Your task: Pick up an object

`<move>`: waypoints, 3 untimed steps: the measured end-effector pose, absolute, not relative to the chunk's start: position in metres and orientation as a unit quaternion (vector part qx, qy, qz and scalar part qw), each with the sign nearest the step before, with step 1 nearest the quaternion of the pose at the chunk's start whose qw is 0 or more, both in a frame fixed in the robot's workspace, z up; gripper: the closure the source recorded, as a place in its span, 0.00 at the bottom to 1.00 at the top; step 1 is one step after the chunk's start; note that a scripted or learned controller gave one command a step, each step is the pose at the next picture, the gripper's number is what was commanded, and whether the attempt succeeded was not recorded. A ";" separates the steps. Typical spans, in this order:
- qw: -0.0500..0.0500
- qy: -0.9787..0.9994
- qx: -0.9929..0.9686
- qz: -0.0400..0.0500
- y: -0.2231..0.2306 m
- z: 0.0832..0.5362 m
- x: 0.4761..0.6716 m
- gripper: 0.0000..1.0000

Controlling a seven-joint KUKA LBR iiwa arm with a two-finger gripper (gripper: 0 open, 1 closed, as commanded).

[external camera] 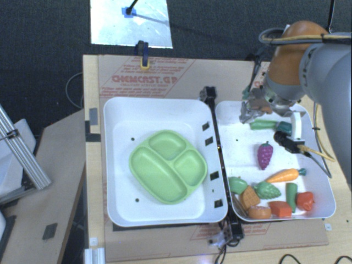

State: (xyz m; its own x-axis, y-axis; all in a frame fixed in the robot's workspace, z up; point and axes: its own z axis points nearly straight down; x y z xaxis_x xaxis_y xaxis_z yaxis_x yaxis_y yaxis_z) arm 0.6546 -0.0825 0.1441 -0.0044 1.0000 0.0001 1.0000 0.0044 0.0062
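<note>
While the arm (308, 65) is reaching in from the right, the gripper (252, 113) is hanging at the right bin's (234, 147) far edge, just beside a green vegetable (263, 125) — finger state: cannot tell; purple grapes (265, 154) are lying mid-bin, carrot (284, 175) nearer; the green divided plate (168, 166) is sitting in the left bin (118, 147).

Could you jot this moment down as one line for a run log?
gripper: above right white bin, far end | nearest: long green toy vegetable | held: nothing seen
</note>
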 end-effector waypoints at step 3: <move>0.000 0.710 0.704 0.001 -0.020 0.235 0.649 1.00</move>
State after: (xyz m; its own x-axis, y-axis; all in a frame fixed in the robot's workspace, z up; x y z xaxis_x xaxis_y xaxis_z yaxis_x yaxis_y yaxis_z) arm 0.6493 -0.0204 0.2352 -0.0095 1.0000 0.0018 1.0000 0.0095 0.0020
